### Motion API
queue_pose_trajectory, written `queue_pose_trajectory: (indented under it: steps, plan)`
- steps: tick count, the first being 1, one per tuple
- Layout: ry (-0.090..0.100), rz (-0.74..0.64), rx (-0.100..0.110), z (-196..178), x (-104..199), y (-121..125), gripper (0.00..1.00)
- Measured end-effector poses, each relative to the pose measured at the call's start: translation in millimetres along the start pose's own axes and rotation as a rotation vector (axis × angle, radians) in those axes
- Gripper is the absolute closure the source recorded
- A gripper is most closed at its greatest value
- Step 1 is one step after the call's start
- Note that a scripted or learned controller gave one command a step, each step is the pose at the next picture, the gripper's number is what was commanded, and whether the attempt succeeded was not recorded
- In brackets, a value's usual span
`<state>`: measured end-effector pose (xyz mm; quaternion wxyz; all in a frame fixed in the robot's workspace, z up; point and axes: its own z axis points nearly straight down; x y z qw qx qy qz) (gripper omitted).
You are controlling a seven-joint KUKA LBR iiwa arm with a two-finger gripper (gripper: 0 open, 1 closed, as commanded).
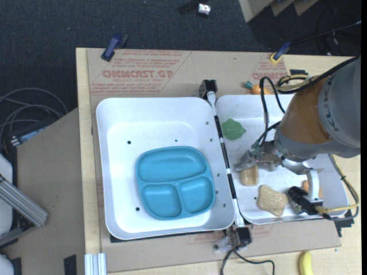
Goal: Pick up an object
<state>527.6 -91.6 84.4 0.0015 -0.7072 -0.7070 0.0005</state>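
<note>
My gripper (pixel 248 160) is low in the right bin (pixel 252 109), near its left wall. Just below it lies a small tan lump (pixel 249 177), close to or touching the gripper's tip; nothing in the view proves a hold. A flat green piece (pixel 233 129) rests further back in the same bin. Toward the front lies a larger tan, bread-like chunk (pixel 272 200). The grey arm with its orange band (pixel 304 119) covers the right part of this bin.
The left bin (pixel 114 119) holds a blue divided plate (pixel 174 181). A black clip (pixel 209 87) sits where the two bins meet at the back. A small orange thing (pixel 305 183) peeks out beside the wrist.
</note>
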Motion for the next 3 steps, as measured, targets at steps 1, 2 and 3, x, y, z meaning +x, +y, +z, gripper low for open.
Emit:
queue_pose_trajectory:
  steps: [1, 2, 3]
  plan:
    - [0.000, 0.000, 0.000, 0.0, -2.2, -7.7, 0.00]
    - [0.000, 0.001, -0.001, -9.6, -2.1, -7.5, 1.00]
    - [0.000, -0.002, -0.004, -100.4, 69.7, -5.2, 1.00]
